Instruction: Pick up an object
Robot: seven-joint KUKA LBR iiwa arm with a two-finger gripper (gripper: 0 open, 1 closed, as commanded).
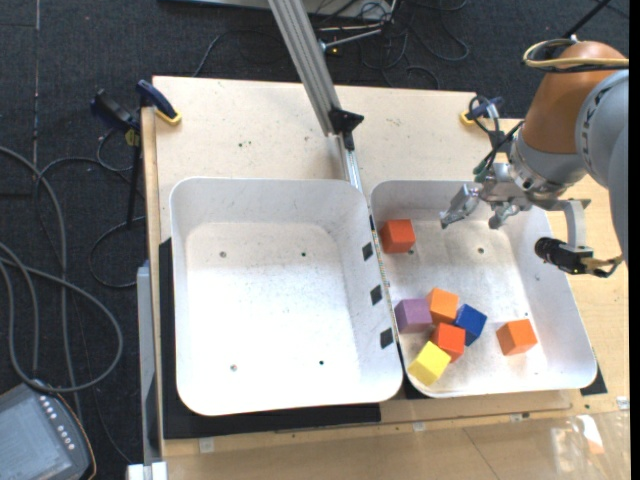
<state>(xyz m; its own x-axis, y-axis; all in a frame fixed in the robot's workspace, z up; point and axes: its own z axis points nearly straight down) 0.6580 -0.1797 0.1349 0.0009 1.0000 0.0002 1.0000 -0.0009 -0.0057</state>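
Note:
Several small blocks lie in the right bin (pixel 560 298). An orange block (pixel 399 235) sits alone near the bin's back left. Toward the front, a purple block (pixel 413 314), an orange block (pixel 443 304), a blue block (pixel 470 322), a red-orange block (pixel 450 340) and a yellow block (pixel 430 362) crowd together. Another orange block (pixel 516 336) rests apart at the front right. My gripper (pixel 476 210) hangs open above the bin's back part, to the right of the lone orange block, with nothing between its fingers.
The left bin (pixel 190 268) stands beside the right one, sharing a raised middle wall. A slanted metal rail (pixel 305 53) runs from the top down to the bins' junction. Clamps (pixel 155 103) sit at the bench's back corners. Cables lie on the floor to the left.

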